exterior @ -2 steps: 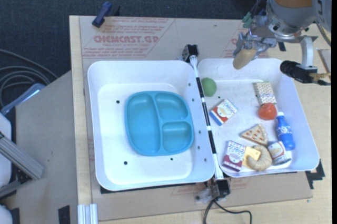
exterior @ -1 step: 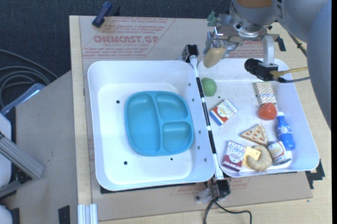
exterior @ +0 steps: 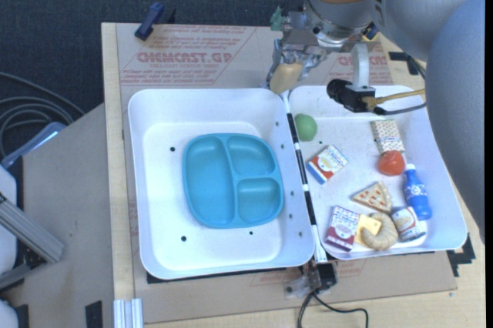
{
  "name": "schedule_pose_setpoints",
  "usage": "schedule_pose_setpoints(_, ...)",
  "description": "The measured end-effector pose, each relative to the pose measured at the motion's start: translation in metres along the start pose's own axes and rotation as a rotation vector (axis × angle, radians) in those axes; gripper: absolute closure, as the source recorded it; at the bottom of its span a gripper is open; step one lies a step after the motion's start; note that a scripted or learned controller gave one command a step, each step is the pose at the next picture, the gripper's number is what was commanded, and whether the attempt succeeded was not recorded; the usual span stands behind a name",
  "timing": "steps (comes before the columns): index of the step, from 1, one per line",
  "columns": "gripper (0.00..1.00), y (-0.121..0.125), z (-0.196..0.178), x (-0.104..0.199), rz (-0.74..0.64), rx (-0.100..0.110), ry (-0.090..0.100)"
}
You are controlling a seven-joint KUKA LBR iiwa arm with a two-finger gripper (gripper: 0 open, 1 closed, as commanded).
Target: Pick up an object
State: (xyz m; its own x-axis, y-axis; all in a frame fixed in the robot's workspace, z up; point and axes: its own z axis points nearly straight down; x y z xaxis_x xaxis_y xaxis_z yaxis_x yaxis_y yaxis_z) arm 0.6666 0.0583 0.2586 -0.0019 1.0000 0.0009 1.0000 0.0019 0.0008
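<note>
2 white bins sit side by side on my counter. The gripper [exterior: 286, 76] hangs over the far end of the rim between the bins, with a tan object [exterior: 284, 77] at its tip; I cannot tell how wide it stands or whether it grips. I judge the pick unconfirmed. The left bin [exterior: 154, 118] holds 1 blue tray [exterior: 231, 180]; the right bin [exterior: 339, 99] holds 1 green ball [exterior: 306, 126], 1 blue bottle [exterior: 416, 194] and several toy foods.

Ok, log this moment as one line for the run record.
gripper: above far rim between bins, holding tan object | blue tray: left bin | green ball: right bin | phase: lifted
</note>
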Motion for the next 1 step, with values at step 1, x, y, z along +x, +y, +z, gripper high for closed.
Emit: schedule_pose_setpoints(1, 1.0, -0.0688, 0.0413, 0.077, 0.0, 0.005, 0.0)
